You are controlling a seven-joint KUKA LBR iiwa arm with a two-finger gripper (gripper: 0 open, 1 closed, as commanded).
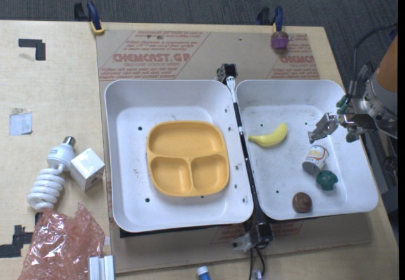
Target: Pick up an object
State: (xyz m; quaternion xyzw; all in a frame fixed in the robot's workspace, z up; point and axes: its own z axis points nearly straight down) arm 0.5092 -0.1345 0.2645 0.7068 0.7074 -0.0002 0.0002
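I log a yellow divided plate (188, 158) in the left bin (120, 146). In the right bin (288, 90), banana (269, 136) sits left of the small can (315, 159); gripper (330, 128) hovers just above the can, fingers spread, holding nothing; green piece (326, 180) just below-right.

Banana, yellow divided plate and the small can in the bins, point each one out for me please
banana (269, 136), camera view, middle of its curved body
yellow divided plate (188, 136), camera view, its large upper compartment
small can (315, 159), camera view, its labelled side
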